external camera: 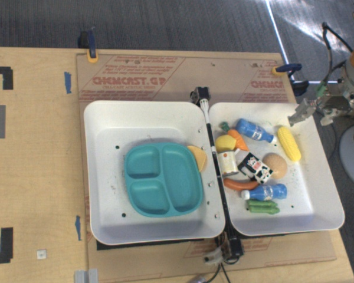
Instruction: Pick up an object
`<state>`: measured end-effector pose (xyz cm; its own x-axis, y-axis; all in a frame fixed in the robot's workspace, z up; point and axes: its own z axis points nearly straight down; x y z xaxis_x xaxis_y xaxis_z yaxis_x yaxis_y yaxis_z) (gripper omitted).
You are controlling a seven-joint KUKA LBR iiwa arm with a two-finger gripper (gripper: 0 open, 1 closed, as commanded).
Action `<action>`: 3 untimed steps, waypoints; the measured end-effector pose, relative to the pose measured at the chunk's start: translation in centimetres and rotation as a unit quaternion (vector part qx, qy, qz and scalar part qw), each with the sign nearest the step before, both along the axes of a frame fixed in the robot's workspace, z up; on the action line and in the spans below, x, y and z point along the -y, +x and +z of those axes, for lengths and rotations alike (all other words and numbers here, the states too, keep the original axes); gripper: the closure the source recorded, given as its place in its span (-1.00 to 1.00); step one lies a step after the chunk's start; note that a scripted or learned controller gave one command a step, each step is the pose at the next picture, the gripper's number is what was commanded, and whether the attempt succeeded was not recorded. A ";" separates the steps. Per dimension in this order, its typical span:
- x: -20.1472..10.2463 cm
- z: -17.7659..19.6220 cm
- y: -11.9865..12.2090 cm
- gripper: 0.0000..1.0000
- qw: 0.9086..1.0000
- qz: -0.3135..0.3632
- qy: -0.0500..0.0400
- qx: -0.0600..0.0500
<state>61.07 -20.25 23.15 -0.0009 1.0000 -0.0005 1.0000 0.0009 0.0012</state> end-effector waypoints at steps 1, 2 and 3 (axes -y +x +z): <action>-3.0 -13.6 -2.1 -1.00 0.998 0.059 0.003 0.001; -9.8 -13.5 -8.4 -1.00 0.997 0.079 -0.003 0.001; -10.7 -14.5 -4.0 -1.00 0.992 -0.130 0.001 0.001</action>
